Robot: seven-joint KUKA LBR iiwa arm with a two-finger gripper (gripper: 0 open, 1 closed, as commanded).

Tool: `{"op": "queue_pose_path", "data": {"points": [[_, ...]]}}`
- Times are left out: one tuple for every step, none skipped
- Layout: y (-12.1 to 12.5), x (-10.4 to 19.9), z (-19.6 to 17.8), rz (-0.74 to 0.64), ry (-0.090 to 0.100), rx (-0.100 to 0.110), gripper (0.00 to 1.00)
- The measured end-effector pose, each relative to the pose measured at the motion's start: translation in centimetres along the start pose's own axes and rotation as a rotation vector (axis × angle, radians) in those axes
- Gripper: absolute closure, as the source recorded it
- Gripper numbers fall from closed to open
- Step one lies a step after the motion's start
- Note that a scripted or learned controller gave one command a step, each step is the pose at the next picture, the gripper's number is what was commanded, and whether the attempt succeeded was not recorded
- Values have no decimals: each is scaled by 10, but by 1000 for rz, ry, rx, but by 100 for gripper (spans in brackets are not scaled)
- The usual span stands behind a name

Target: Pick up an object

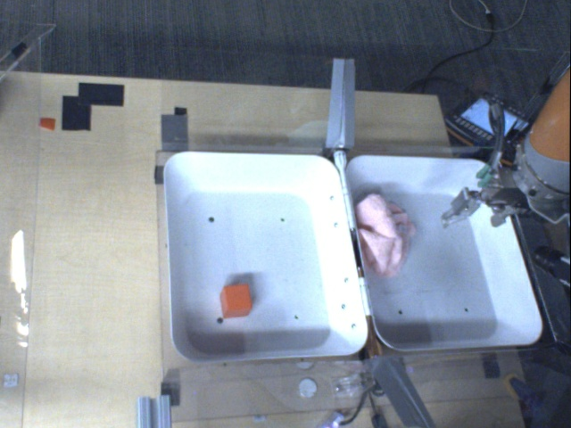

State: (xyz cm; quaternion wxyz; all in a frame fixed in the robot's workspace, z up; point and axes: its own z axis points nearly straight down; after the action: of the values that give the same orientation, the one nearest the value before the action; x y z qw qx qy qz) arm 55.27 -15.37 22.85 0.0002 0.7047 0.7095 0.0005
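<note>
A crumpled pink cloth [384,234] lies at the left side of the right bin [464,328], close to the divider. An orange block [236,300] sits in the lower left part of the left bin [259,172]. My gripper [478,207] hangs over the upper right part of the right bin, to the right of the cloth and apart from it. Its two fingers stand spread with nothing between them.
A grey metal post [340,105] rises behind the seam between the bins. Black patches [87,102] and a small orange marker [47,124] lie on the wooden bench at the far left. Cables and a device [480,119] sit behind the right bin.
</note>
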Motion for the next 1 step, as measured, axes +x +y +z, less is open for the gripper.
{"op": "queue_pose_path", "data": {"points": [[61, 8, 84, 56, 0, 1, 0]]}}
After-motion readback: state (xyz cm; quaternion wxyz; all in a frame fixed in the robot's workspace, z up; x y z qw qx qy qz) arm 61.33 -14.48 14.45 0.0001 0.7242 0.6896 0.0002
